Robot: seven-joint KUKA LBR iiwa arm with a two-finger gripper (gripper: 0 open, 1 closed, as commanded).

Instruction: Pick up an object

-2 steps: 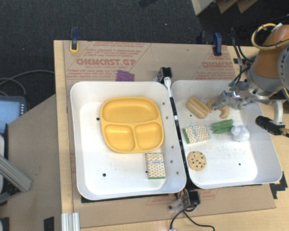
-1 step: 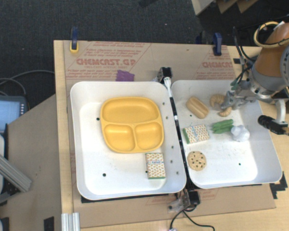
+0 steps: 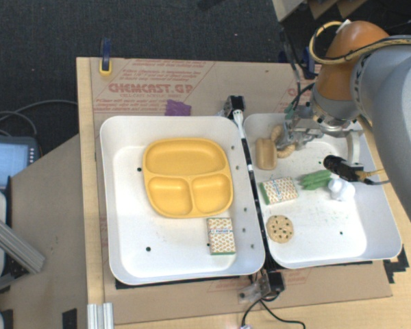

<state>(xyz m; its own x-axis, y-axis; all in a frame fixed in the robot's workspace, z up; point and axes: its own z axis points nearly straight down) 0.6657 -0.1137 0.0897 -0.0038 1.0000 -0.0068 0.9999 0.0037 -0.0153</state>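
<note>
Evenly and fairly brightly lit from above, with soft, diffuse light and no hard shadows. Faint soft shading just beside the yellow tray (image 3: 188,177) inside the left bin (image 3: 116,204), and a darker strip under the near rims of both bins. White plastic of the right bin (image 3: 370,242) nearly washed out, detail thin on its floor. Mild sheen on the orange band (image 3: 342,53) at the far right. Dark carpet (image 3: 157,12) at the far side dim and grainy. Overall soft, low resolution; print on the brown counter (image 3: 151,88) barely legible. Grey arm (image 3: 397,108) at the right edge blurred, large and out of focus. Small items slightly smeared.
</note>
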